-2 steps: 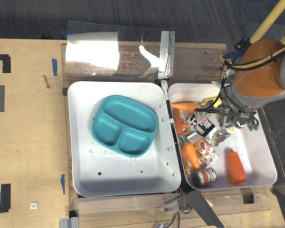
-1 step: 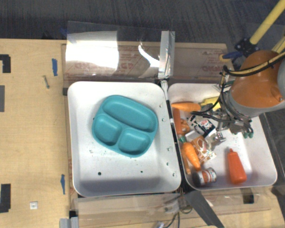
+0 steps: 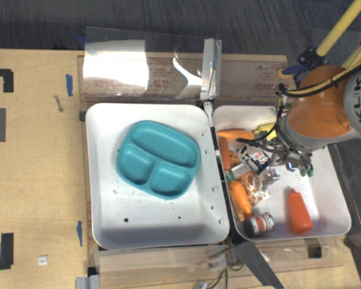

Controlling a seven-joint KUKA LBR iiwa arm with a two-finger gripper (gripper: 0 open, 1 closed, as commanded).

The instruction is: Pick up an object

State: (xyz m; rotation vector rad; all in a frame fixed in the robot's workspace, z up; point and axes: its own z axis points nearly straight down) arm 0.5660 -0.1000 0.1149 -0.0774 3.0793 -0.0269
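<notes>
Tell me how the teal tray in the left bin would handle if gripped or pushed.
The teal tray looks like moulded plastic, so probably stiff and light. It lies flat and wide in the left bin, so it should slide rather than tip or roll. Its smooth, rounded rim may be slippery to pinch.

**Teal, White and Orange**

A teal divided plate [image 3: 158, 158] lies in the white left bin [image 3: 102, 215]. The white right bin [image 3: 331, 221] holds an orange bottle [image 3: 299, 211] and an orange carrot [image 3: 240, 197]. The bench [image 3: 30, 179] is tan; the arm's band [image 3: 319, 110] is orange.
</notes>
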